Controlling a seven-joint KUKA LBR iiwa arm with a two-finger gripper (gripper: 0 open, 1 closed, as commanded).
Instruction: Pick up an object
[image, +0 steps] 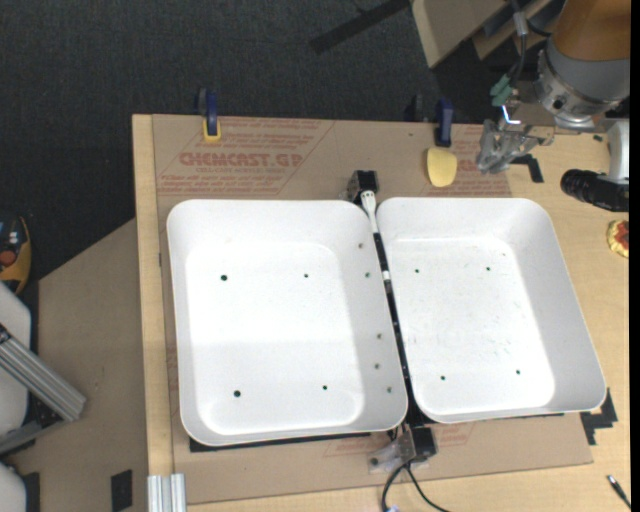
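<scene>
The gripper hangs at the far right beyond the bins, its grip state impossible to tell, just right of a yellow object on the board; it should centre over that before descending.

Bench top is a brown board with red CHEMCAST print along the far edge, held by 2 blue clamps at the back. Dark carpet-like floor behind and to the left. Aluminium extrusion angles in at lower left. Pale box, possibly cardboard, at top. Light is even and overhead, soft shadows.
</scene>
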